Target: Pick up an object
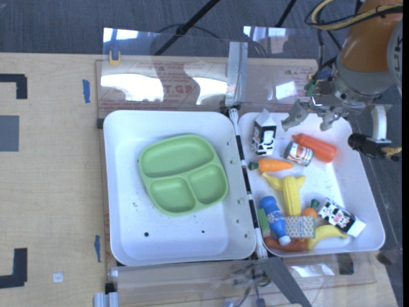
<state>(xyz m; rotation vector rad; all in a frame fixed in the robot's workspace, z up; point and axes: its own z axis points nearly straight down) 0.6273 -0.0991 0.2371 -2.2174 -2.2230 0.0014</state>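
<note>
Camera view: the right bin (365, 190) holds the loose objects available for picking. Counted: one orange sausage-shaped piece (316, 146) at the far side; one small can (298, 153) touching its left end; two cow-print cartons, one upright carton (263, 135) at the far left of the bin and one lying carton (339, 217) near the right; one carrot (275, 165); one corn cob (292, 192); one blue bottle (273, 217); one grey mesh block (298, 226); one banana (328, 233) at the near edge. Some pieces in the near pile overlap and cannot be separated with certainty.

The gripper (312, 116) hangs over the far edge of the right bin, just beyond the sausage piece and the can, with its two fingers spread apart and nothing between them. The arm (367, 56) enters from the right, wrist angled down and leftward, orange band above.

The left bin (121, 190) holds one green divided tray (183, 173) with three compartments, lying flat near its centre.
</note>
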